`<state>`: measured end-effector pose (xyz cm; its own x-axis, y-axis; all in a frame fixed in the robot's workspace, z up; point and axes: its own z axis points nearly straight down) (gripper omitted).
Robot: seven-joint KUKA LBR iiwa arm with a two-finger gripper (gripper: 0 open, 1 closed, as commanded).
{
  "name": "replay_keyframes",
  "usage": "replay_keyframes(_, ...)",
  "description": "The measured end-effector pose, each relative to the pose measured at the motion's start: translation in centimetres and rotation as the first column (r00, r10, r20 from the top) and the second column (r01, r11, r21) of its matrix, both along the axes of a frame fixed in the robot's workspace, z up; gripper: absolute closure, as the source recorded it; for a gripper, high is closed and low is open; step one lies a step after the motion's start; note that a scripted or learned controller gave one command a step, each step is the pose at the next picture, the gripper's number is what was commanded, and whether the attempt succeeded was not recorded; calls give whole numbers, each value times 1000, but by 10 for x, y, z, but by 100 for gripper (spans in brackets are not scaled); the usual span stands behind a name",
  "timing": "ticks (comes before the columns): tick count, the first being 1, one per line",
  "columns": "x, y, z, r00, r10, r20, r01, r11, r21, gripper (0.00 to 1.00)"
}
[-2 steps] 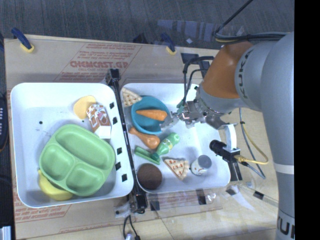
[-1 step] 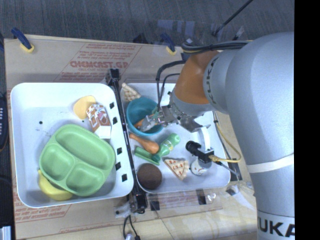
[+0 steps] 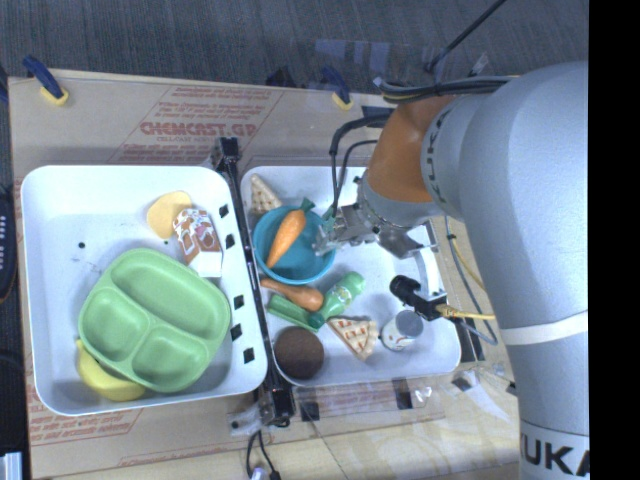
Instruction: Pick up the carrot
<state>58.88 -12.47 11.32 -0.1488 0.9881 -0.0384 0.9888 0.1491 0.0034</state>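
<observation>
The carrot (image 3: 286, 236) is orange with a green top. It lies tilted inside a blue bowl (image 3: 300, 265) in the upper left part of the right bin (image 3: 440, 360). My gripper (image 3: 330, 230) hangs at the bowl's right rim, just right of the carrot's green end. The grey wrist and orange band (image 3: 400, 163) rise behind it and hide the bin's back right part. Nothing shows as lifted; the carrot rests in the bowl.
Below the bowl lie an orange-brown stick (image 3: 295, 293), a green bottle (image 3: 332, 302), a brown ball (image 3: 298, 353), a pizza slice (image 3: 353, 335) and a small cup (image 3: 402, 330). The left bin (image 3: 50, 208) holds a green divided plate (image 3: 155, 318) and a small box (image 3: 198, 238).
</observation>
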Motion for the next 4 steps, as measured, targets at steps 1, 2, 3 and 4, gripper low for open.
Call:
replay_keyframes(1, -30, 43, 63, 987, -160, 17, 160, 987, -13, 100)
replay_keyframes(2, -47, 158, 78, 943, -332, -13, 332, 943, 32, 100)
replay_keyframes(3, -46, 159, 87, 946, -324, -20, 324, 946, 31, 100)
replay_keyframes(4, -46, 159, 97, 950, -312, -26, 313, 949, 29, 100)
